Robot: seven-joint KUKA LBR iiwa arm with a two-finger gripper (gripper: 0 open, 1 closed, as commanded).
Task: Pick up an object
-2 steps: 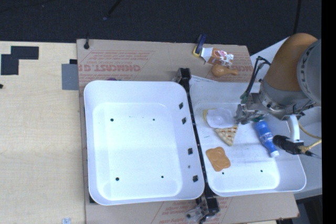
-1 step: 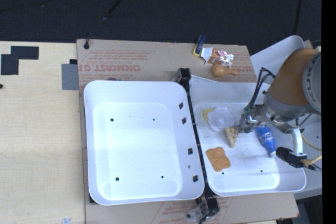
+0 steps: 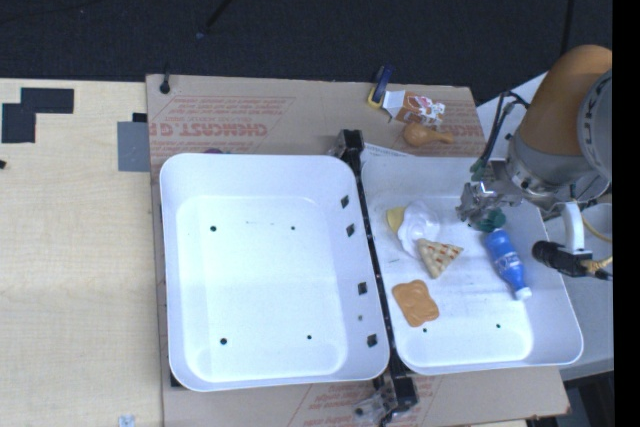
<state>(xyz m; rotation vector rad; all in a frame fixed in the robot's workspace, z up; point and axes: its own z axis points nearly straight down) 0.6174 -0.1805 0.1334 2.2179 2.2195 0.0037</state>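
Pale desk (image 3: 70,245), two bins. Gripper (image 3: 483,207) low beside blue bottle (image 3: 506,262); finger state unclear. Risk: bottle rolls away if nudged.

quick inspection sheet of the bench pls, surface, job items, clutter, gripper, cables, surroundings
surface: cardboard sheet on a wooden bench, bearing left bin and right bin.
job's things: right bin holds blue bottle, waffle wedge, orange-brown flat piece, white crumpled item beside a yellow piece.
clutter: brown toy and blue-yellow clip on the cardboard behind the right bin.
grippers: gripper low over the right bin, near the bottle's top end; grasp cannot be told.
cables: dark cables along the arm.
surroundings: dark floor behind.
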